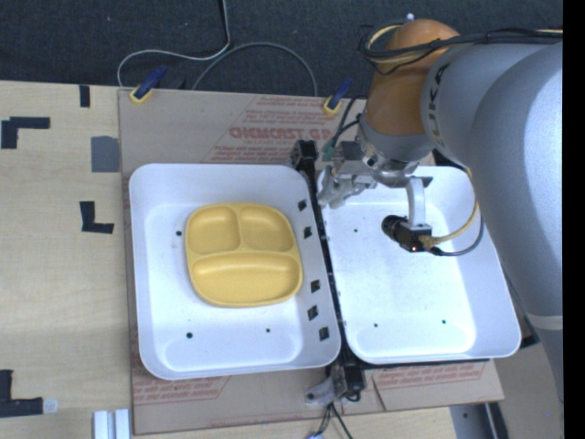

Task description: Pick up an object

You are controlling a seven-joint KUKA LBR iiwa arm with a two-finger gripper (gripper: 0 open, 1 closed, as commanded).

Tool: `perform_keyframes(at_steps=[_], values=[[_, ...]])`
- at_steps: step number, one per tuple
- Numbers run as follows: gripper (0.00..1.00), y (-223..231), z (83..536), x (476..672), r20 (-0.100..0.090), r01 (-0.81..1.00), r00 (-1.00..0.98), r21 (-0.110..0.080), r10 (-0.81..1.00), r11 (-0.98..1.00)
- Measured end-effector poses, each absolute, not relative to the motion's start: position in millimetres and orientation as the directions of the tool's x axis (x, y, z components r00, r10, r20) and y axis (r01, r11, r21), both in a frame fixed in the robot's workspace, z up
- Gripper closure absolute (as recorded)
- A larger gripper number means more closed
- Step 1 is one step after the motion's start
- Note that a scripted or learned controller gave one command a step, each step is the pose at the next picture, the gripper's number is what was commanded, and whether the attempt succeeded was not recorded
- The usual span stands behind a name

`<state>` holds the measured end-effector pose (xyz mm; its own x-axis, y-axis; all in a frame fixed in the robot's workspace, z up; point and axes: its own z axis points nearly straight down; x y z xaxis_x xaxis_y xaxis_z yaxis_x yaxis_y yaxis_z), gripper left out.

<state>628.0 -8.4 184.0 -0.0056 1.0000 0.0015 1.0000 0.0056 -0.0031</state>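
A yellow divided plate (243,252) lies flat in the left white bin (155,337), near its middle. My gripper (336,186) hangs over the top left corner of the right white bin (457,337), close to the divider between the bins. It sits to the right of the plate and apart from it. Nothing shows between its fingers.
The grey arm with its orange band (411,71) fills the upper right and covers the far edge of the right bin. A small black part on a cable (407,231) hangs over the right bin. Cables and clamps (146,85) lie behind the bins.
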Motion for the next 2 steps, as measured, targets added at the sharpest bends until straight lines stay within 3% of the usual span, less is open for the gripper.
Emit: perform_keyframes(at_steps=[1, 2], values=[[1.00, 37, 184, 579.0, 0.001, 1.000, -0.005, -0.005, 1.000, 0.005], [1.00, -57, 198, 576.5, -0.004, 1.000, 0.007, 0.000, 1.000, -0.007]])
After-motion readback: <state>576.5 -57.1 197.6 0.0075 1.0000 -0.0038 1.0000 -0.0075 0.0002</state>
